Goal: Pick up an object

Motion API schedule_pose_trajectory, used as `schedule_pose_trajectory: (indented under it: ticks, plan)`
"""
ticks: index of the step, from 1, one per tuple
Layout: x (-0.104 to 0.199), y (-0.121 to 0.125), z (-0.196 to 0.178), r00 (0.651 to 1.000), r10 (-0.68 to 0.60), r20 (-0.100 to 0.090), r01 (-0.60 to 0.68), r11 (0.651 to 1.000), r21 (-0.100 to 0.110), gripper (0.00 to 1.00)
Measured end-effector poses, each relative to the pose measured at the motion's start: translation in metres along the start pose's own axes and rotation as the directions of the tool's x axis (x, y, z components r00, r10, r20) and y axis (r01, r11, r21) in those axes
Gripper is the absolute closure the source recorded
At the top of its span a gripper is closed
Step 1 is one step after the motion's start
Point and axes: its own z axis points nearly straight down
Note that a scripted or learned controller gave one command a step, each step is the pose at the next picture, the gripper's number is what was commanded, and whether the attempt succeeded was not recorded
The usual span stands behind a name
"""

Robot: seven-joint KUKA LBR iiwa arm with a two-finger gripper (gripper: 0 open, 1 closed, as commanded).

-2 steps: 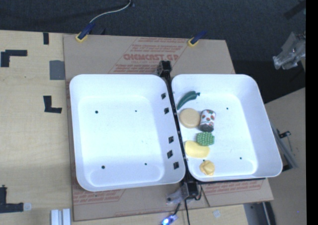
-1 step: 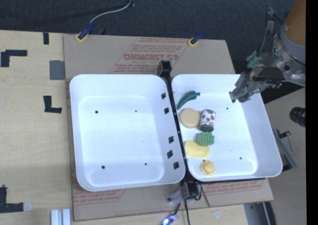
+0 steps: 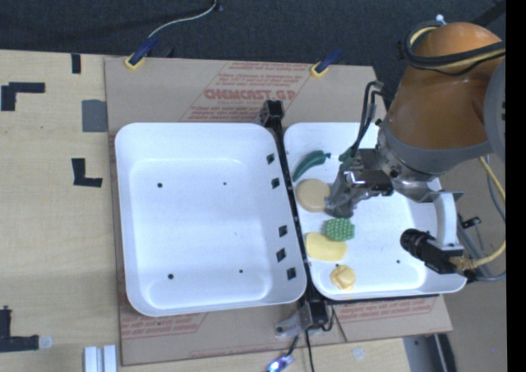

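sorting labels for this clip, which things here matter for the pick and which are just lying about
Part of the job:
- pincer
- green knobbly item just below it
- tan round piece
- yellow block
- small yellow item
- dark green curved piece
- right bin

Lying about:
- left bin
- cardboard sheet
- blue clamps

Robot arm reaches into the right of two white bins on a cardboard-covered counter (image 3: 49, 198).

The grey arm (image 3: 444, 107) with its orange band comes in from the right, its claw (image 3: 339, 206) low over the right bin (image 3: 386, 276) and just above a green bumpy object (image 3: 339, 230). A tan disc (image 3: 311, 195) lies just left of the claw, a dark green curved piece (image 3: 309, 163) beyond it near the divider, and two yellow items, one larger (image 3: 325, 247) and one smaller (image 3: 343, 277), lie nearer the front. The left bin (image 3: 131, 149) sits alongside, on a cardboard sheet (image 3: 238, 91).
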Motion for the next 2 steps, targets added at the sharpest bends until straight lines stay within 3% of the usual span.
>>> schedule_pose_trajectory:
  ticks: [1,2]
  plan:
    - [-0.022,0.001,0.083,1.0,0.004,0.001,-0.004,1.0,-0.003,1.0]
    - [0.063,0.027,-0.112,1.0,-0.008,-0.002,0.008,0.999,-0.033,1.0]
